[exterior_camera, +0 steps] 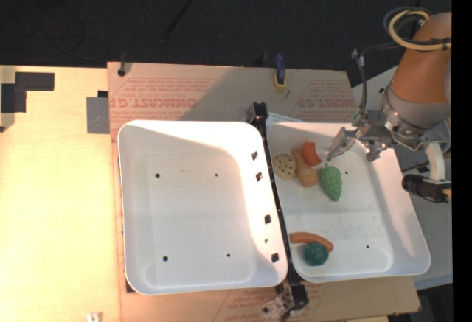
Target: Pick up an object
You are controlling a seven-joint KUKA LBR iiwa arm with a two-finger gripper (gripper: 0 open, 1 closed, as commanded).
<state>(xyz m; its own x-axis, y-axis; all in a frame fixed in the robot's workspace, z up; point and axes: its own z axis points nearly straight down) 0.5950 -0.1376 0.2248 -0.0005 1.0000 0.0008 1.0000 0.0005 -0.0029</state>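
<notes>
The arm [424,70] is cut off at the 3 o'clock side, so its base cannot be seen. Whether the gripper [341,145] is parted cannot be told, the detail being too small. The red piece [310,152] is partly covered by the gripper at its 2 o'clock side. The orange strip [310,239] is overlapped by the teal ball [316,254] at 5 o'clock.

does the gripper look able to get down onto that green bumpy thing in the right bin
Probably yes: the gripper hovers just above the green bumpy object, whose top is uncovered; a tan piece crowds its left side.
</notes>
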